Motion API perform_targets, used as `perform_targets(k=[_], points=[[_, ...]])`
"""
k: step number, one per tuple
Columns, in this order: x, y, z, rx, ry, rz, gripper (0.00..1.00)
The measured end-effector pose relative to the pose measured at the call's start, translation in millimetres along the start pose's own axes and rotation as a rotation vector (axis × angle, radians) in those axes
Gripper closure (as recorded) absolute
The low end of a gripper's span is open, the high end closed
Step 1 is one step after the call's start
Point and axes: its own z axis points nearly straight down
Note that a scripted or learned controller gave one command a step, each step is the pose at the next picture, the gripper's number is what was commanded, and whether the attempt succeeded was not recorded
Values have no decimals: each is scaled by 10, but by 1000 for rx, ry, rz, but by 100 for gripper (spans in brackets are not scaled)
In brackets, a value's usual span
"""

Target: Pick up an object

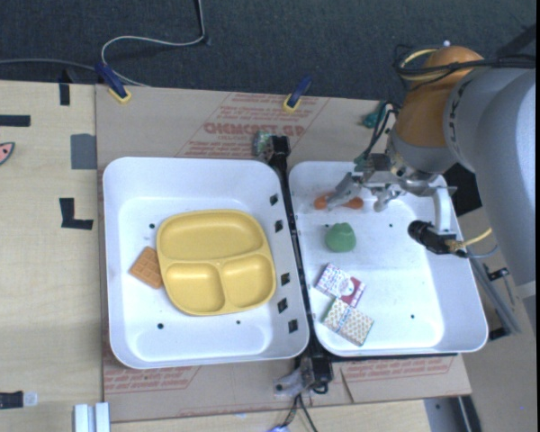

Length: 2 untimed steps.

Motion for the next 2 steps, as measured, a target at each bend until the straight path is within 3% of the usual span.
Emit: perform_targets(k=[1, 2], points=[[7, 1, -94, 1, 2, -1, 100], [8, 0, -92, 1, 2, -1, 0]])
